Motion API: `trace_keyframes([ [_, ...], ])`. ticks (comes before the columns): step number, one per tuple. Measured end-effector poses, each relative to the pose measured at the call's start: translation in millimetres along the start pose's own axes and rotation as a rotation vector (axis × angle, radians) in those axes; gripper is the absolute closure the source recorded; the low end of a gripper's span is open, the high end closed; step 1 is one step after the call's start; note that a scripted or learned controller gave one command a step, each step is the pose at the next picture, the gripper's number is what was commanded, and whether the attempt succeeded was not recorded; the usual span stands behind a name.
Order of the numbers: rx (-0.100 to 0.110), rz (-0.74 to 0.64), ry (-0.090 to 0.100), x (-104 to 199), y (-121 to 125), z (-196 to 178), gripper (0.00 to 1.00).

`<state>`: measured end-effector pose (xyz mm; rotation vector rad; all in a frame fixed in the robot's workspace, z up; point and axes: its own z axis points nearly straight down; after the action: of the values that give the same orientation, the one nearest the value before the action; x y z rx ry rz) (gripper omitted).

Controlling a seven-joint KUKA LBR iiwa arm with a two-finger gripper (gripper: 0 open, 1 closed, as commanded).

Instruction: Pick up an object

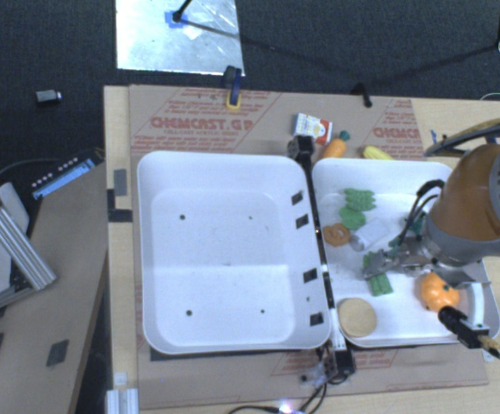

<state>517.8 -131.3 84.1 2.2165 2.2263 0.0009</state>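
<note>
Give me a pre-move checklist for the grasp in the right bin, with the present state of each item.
1. Gripper is over the right white bin: ok.
2. A target lies beneath it: ok, a flat green piece sits right at the gripper.
3. Something is held between the fingers: cannot tell, the wrist hides them.
4. Neighbours stand apart from the target: not ok, the round orange fruit-shaped toy and the tan round disc lie near.
5. Other picks remain: ok, a green leafy toy and a small orange-brown piece lie farther back.
6. Left white bin is free of the arm: ok.
</note>
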Motion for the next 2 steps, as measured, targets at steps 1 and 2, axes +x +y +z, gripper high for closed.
trace_keyframes([
  [1,-0.002,0.001,-0.001,39.6,55.1,-0.9,0.00],
  [2,-0.002,0.000,0.000,41.0,56.0,-9.4,1.00],
])
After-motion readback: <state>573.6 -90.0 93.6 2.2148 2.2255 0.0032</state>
